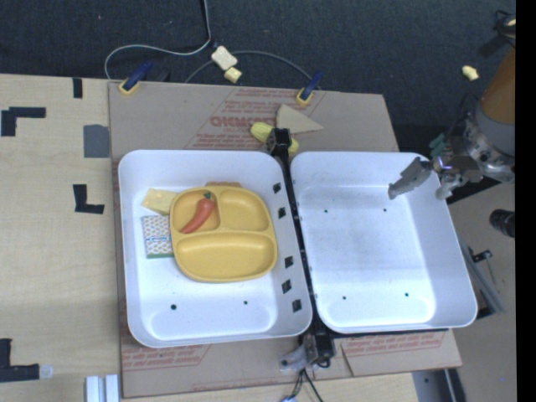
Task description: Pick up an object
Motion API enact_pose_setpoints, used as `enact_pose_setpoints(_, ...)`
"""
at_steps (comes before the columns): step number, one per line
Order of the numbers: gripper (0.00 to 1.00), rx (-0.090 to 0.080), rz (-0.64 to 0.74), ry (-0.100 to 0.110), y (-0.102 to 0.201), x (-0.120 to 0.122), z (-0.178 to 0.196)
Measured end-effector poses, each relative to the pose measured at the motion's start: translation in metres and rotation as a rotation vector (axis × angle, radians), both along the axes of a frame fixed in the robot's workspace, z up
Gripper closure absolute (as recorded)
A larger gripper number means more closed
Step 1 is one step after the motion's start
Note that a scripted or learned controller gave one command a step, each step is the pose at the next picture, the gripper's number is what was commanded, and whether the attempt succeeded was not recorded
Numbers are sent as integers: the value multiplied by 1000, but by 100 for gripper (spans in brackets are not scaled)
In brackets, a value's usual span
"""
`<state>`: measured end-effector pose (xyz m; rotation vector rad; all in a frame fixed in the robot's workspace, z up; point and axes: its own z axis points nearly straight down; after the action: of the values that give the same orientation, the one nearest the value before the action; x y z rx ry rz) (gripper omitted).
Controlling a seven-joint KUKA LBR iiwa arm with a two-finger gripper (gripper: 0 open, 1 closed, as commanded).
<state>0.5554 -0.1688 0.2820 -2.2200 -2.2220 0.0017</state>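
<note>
Bench, 1 slanted overhead view.

- 2 white bins side by side on a cardboard sheet (352,124): left bin (209,329), right bin (377,308). Joined along the middle by a row of black clips (289,262).
- Candidate objects all in the left bin, upper-left half.
- Yellow plate (226,258) with 3 compartments, lying flat, 2 small ones at the far side and 1 long one at the near side.
- Orange-red pepper (199,214) in the far-left compartment of the plate, tilted, green stem end pointing away from the camera.
- Pale yellow wedge (157,199) on the bin floor, touching the plate's far-left rim.
- Small patterned block (156,235) just beside the plate's left edge, directly in front of the wedge.
- Gripper (421,187) at the far-right corner of the right bin, above the floor near the rim, well apart from every object in the left bin. Nothing seen held. Open or closed: cannot tell at this angle and resolution.
- Orange band of arm (505,90) at the right edge of the view.
- Behind the bins: small yellow item (261,130) and tan triangular piece (299,121) on the cardboard, near the bins' junction.
- 2 blue clamps (134,79) on the cardboard's far edge.
- White cable (201,7) across the dark floor beyond.
</note>
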Motion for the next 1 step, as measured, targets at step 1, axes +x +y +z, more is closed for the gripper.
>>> enact_pose_setpoints(1,0,5,5,8,65,2,-85)
